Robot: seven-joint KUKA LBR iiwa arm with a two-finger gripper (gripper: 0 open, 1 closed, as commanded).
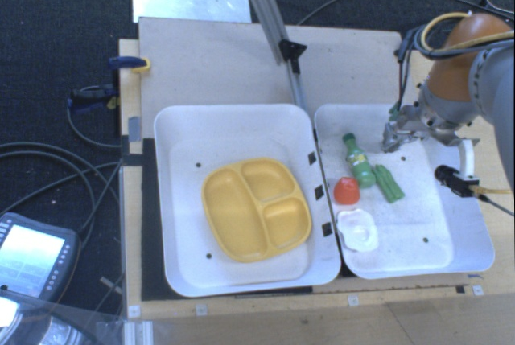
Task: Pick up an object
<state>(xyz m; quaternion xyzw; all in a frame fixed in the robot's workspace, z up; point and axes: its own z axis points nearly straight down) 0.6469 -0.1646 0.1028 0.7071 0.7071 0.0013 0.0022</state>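
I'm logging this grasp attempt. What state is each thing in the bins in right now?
Yellow tray: flat in the left bin, right way up, compartments bare.
Green bottle: lying on its side in the right bin.
Green stick: lying flat beside the bottle.
Red cap: resting on the bin floor.
White cup: resting near the front wall.
Gripper: low over the right bin, holding nothing visible.

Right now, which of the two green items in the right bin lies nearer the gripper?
The green bottle with the green cap lies nearer the gripper. The darker green block lies beyond it, toward the bin's front.
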